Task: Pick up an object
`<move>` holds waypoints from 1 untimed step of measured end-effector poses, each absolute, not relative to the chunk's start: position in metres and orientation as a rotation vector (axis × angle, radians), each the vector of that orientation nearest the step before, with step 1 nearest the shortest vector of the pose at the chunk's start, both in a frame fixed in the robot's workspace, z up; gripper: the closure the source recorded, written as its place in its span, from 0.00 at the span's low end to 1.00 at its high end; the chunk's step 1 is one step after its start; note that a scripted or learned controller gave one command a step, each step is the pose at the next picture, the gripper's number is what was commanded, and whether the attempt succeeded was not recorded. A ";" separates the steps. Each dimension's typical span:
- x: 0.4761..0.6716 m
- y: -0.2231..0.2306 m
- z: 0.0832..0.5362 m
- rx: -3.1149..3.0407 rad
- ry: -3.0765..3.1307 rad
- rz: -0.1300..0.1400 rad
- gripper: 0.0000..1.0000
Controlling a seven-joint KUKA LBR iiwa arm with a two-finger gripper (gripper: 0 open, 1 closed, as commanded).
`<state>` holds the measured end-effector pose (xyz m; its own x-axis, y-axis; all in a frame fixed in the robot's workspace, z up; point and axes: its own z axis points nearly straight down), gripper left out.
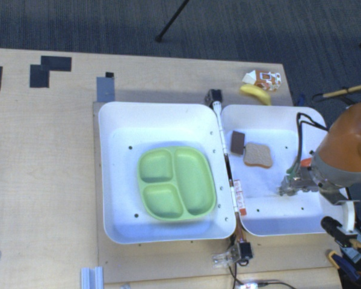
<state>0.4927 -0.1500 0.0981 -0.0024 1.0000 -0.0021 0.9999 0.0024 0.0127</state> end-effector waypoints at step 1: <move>0.488 -0.013 0.185 2.215 2.227 0.006 1.00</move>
<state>0.4878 -0.0128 0.1847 -0.0053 1.0000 0.0019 1.0000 0.0053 0.0033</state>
